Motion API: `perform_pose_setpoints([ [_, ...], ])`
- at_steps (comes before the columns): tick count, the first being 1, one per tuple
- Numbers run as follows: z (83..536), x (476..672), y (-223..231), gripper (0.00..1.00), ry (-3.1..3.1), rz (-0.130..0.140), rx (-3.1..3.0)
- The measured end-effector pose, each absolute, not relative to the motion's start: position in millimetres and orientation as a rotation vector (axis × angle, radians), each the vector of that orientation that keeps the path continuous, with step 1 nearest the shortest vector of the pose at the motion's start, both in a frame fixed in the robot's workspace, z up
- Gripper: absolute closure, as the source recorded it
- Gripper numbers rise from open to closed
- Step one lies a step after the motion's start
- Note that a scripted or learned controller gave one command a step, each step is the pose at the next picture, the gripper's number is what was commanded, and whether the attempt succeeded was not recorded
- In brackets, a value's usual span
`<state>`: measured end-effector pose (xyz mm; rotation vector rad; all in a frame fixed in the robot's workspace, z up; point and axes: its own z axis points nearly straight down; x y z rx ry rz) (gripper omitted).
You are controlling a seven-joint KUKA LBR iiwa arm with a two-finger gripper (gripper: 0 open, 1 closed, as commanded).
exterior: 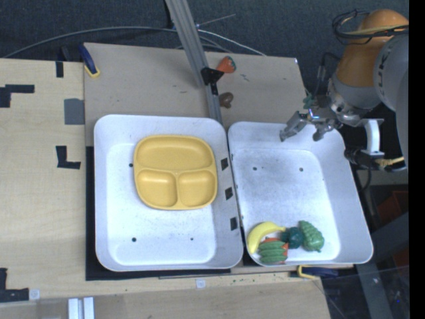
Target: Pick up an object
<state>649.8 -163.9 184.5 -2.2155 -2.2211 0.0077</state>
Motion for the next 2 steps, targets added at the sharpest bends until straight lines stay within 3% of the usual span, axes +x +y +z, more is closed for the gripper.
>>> perform_pose_setpoints([
  [1, 139, 646.6, -168, 0.00, -2.221, 0.007, -2.217],
  [2, 152, 648.0, -167, 1.00, -2.226, 0.003, -2.217],
])
